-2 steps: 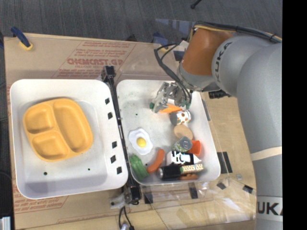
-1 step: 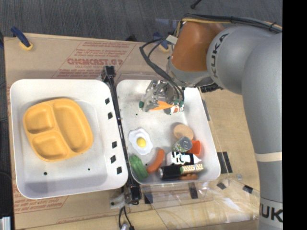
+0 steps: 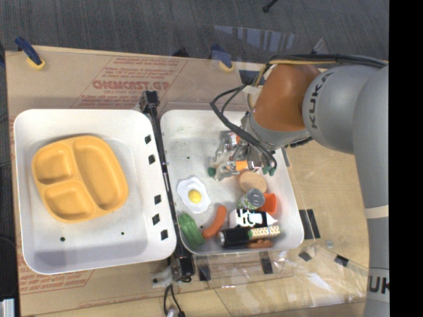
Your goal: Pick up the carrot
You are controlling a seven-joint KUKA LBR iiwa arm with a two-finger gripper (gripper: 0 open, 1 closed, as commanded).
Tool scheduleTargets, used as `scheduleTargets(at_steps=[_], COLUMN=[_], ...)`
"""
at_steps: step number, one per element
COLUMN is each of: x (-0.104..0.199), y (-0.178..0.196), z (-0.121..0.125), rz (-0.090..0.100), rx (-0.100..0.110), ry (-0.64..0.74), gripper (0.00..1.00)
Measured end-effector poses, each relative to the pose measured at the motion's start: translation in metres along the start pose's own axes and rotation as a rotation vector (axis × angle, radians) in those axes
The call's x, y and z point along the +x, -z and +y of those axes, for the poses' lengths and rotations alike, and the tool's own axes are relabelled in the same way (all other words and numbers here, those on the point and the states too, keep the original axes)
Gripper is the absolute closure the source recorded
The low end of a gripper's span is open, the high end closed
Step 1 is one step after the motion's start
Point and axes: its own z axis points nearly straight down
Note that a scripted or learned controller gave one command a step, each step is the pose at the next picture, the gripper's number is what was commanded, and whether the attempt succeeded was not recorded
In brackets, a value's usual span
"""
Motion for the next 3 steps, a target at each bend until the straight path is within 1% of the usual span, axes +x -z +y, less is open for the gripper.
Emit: scheduleTargets(at_steps=[1, 2, 3], x=[-0.004, -0.052, -0.053], y=[0.014, 0.004, 0.114], z=[0.002, -0.04, 0.03], rz=[-0.01, -0.007, -0.025], rx=[0.0, 0.0, 0.006], ry=[0.005, 0.464, 0.449], gripper=[1.0, 1.0, 1.0])
